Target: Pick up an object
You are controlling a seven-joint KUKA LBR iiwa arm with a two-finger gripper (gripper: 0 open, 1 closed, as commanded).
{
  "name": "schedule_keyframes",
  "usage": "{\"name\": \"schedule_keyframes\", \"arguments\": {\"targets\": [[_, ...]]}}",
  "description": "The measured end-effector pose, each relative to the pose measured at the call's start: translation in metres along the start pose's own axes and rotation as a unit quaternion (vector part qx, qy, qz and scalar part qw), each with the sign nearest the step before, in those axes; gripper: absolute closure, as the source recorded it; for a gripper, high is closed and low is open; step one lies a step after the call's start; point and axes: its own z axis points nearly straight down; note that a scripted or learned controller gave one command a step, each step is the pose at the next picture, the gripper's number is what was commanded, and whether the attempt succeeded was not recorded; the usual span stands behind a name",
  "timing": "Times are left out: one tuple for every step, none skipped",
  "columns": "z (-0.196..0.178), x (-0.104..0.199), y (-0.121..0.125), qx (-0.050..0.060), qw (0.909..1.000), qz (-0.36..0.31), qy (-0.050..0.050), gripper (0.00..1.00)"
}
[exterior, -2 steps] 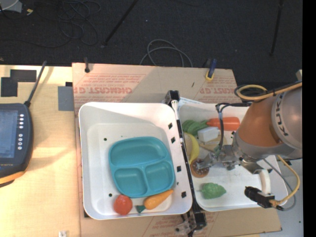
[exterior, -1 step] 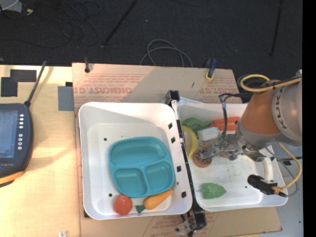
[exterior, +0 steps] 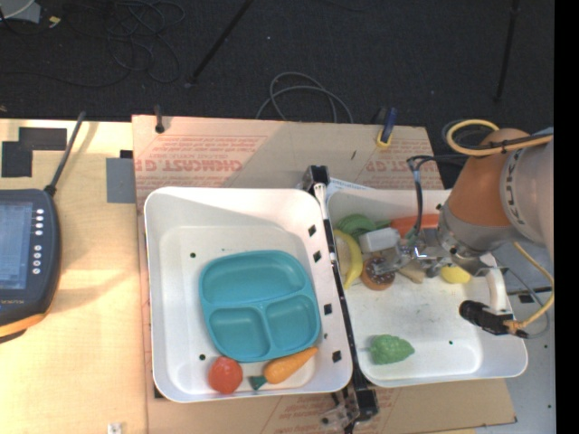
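Observation:
My gripper (exterior: 384, 262) hangs low over the upper left part of the right bin (exterior: 452, 369), at the end of the grey arm with its orange band (exterior: 479, 197). Right under it lies a small brown round object (exterior: 378, 279). A yellow banana (exterior: 351, 259) lies just to its left by the bin's wall. A green object (exterior: 355, 224) and an orange-red object (exterior: 414, 223) sit behind it. A yellow piece (exterior: 456, 275) lies to its right. A green leafy object (exterior: 391, 349) rests alone near the bin's front.
The left bin (exterior: 172, 242) holds a teal divided tray (exterior: 261, 304), a red tomato (exterior: 225, 374) and an orange carrot (exterior: 289, 365) at its front. A black tablet (exterior: 23, 247) lies on the bench at far left. Cables trail by the arm on the right.

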Motion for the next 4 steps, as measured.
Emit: {"name": "schedule_keyframes", "arguments": {"targets": [[0.000, -0.019, 0.028, 0.000, 1.0000, 0.000, 0.000, 0.00], [-0.010, -0.017, 0.029, 0.000, 1.0000, -0.003, 0.002, 1.00], [-0.015, -0.016, 0.029, 0.004, 1.0000, -0.006, 0.003, 1.00], [-0.021, -0.016, 0.028, 0.007, 0.9999, -0.009, 0.004, 1.00]]}}
